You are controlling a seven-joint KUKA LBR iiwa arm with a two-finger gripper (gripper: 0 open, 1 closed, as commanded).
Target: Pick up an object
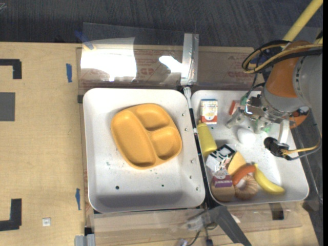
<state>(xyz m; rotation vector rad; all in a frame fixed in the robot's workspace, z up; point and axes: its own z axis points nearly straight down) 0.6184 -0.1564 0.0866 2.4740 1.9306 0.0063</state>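
Gripper hung low in the right bin, above the bare floor beside the small carton; finger state indiscernible. Best shifted squarely over one item; the banana lay clear.

Grey arm, orange band, yellow cables

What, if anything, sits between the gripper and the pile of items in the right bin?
Nothing visible does. The gripper hangs over the right bin, above bare floor at its upper middle. The banana, yellow bottle and small carton lie around it, uncovered.
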